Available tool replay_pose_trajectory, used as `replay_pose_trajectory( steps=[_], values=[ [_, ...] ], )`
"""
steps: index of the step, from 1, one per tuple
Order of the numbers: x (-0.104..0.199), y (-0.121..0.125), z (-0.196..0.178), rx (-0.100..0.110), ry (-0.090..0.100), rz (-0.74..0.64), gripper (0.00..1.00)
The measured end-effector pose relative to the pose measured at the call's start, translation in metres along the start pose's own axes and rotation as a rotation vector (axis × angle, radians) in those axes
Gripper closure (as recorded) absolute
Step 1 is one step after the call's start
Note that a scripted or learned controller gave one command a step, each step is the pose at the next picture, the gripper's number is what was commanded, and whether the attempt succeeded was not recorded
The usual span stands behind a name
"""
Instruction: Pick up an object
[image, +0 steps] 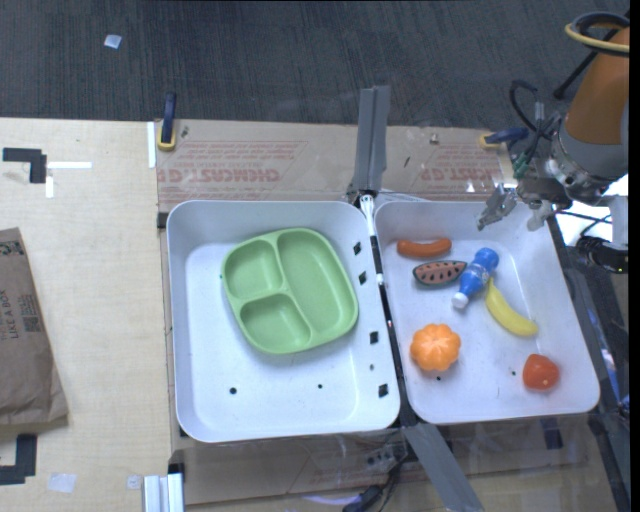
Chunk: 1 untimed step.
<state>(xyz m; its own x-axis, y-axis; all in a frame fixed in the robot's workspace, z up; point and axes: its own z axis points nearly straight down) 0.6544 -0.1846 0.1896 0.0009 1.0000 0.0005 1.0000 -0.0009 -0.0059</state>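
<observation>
Dark carpet runs behind a pale wood surface (90, 200), with flattened cardboard (260, 160) taped under two shallow white bins. Left bin (200, 390): glossy plastic, rounded corners, small dark holes in the floor. It carries a light green divided plate (290, 290), matte, three compartments, lying tilted askew to the bin walls.

Right bin (570, 400), same make, touching the left along a clipped seam. Contents, all toy food and smooth plastic by the look:
- sausage (424, 247), orange-red, slender, slightly curved, near the back wall.
- watermelon slice (440, 272), reddish-brown with dark seeds and a green edge, just below the sausage.
- bottle (475, 277), blue body, white base, lying on its side, its lower end just beside the slice.
- banana (510, 312), yellow, curved, just right of the bottle.
- orange (436, 347), round, ribbed top, at the front left of the bin.
- tomato (541, 372), small, red, round, front right, well apart from the orange.

Arm (600, 100) enters at upper right, orange band above grey wrist, cables looped round it. Claw (505, 205) hangs over the back right part of the right bin, thin metal fingers pointing down-left; spread or pressed together, I cannot tell. Nothing seen between them. Brown paper bag (25, 330) lies at far left on the wood.
</observation>
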Motion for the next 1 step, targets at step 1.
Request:
replay_pose_trajectory(
  steps=[1],
  values=[
    [0.0028,-0.0008,0.0994,-0.005,-0.002,-0.214,0.0]
  ],
)
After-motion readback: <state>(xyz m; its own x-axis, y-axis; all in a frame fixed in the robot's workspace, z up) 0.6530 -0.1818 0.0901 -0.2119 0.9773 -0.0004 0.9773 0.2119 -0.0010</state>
